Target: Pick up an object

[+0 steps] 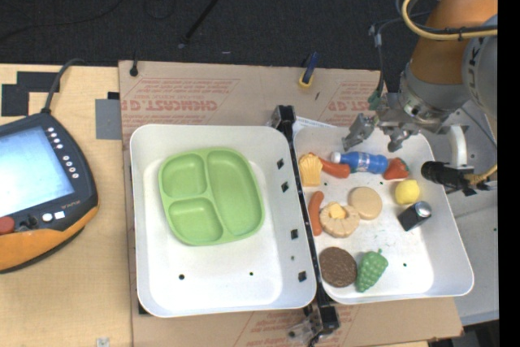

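Blue bottle right under me, lying on its side at the far end of the right bin, white cap pointing left — that's my pick, I reckon. My gripper hangs just above it, fingers spread wide, one toward the cap end and one toward the red piece at the bottle's right end. Nothing between them yet.

To do this well, I'd want to come straight down and close across the bottle's narrow body, not along its length; as I stand now the fingers look lined up more with the long axis, so a wrist turn seems wise. It's round and will likely roll away if one finger lands first.

Crowded around it: an orange-red sausage touching the cap end, a yellow fries-like toy further left, a lemon to the right, a tan round biscuit just beside a frosted pastry nearer the camera, then a black block, a brown cookie and green grapes.

Left bin holds a green divided tray. On the desk, a teach pendant, cut off at the left edge.

Hard to read: my fingertips blur against the bin's far rim, and how high they sit over the bottle I can't judge.
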### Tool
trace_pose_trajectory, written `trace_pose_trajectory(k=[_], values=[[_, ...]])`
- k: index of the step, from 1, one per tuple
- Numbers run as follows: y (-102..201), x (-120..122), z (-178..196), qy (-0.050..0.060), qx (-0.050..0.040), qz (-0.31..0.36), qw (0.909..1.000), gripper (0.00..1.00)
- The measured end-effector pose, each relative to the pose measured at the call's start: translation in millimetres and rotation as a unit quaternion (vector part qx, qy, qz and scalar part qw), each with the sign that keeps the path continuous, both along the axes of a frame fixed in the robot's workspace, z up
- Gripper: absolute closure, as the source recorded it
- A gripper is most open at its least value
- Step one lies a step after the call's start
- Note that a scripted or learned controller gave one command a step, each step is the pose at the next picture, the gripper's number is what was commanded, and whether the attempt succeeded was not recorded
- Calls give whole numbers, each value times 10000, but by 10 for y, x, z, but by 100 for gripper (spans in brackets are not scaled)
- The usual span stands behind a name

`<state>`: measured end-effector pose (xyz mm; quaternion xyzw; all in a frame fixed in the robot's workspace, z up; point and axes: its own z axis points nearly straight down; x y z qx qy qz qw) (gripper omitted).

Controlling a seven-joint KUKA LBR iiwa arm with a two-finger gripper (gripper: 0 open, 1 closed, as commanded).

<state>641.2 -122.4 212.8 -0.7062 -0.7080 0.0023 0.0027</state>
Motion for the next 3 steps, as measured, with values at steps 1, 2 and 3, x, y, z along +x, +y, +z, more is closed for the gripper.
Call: trace_pose_trajectory(k=[1,2,3], values=[[-8,43,-502,32,6,4,10000,0],[-10,48,-985,27,6,1,10000,0],[23,44,-1305,11,2,14,10000,0]])
